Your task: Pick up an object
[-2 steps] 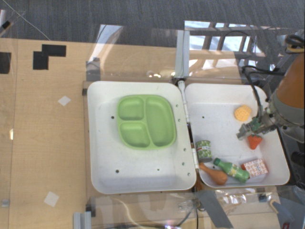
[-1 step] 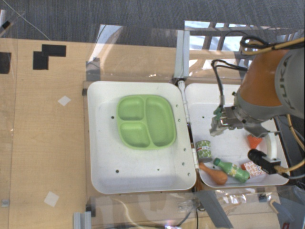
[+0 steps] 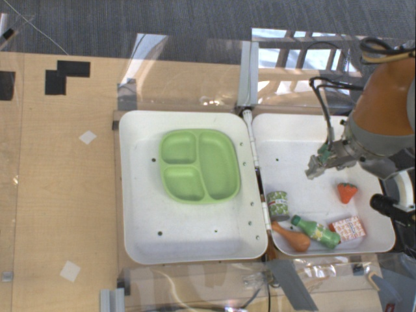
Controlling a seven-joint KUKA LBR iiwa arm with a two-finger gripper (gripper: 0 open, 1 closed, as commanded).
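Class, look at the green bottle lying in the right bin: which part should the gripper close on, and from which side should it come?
Probably the bottle is best gripped across its middle, coming from above. It lies flat and slanted, so the fingers should straddle its narrow width. A carrot and a small box crowd its ends, leaving the middle freer.

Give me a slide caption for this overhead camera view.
Gripper poised over the right bin near a toy strawberry; green divided plate in the left bin.

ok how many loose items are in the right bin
5, all toward its near side: a green can by the divider, an orange drumstick-like piece, a green bottle, a red-and-white packet and a strawberry. The arm may hide more at the right edge.
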